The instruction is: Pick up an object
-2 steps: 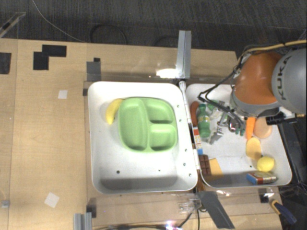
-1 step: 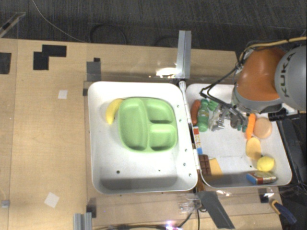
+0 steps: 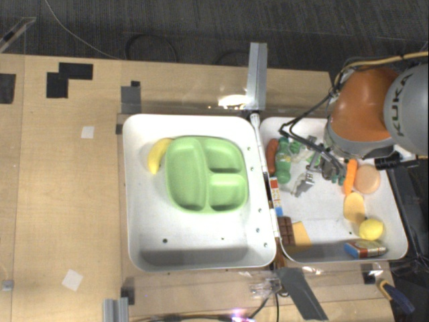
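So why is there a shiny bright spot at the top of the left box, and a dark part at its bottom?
In the camera view, overhead light glares off the bench just above the left bin; the dark band along that bin's near wall is shadow; the hand looks a bit blurry.

A wooden tabletop (image 3: 60,200) carries black patches (image 3: 67,78) (near its far left edge) and small pale squares (image 3: 88,132); beyond it lies dark carpet (image 3: 167,12).
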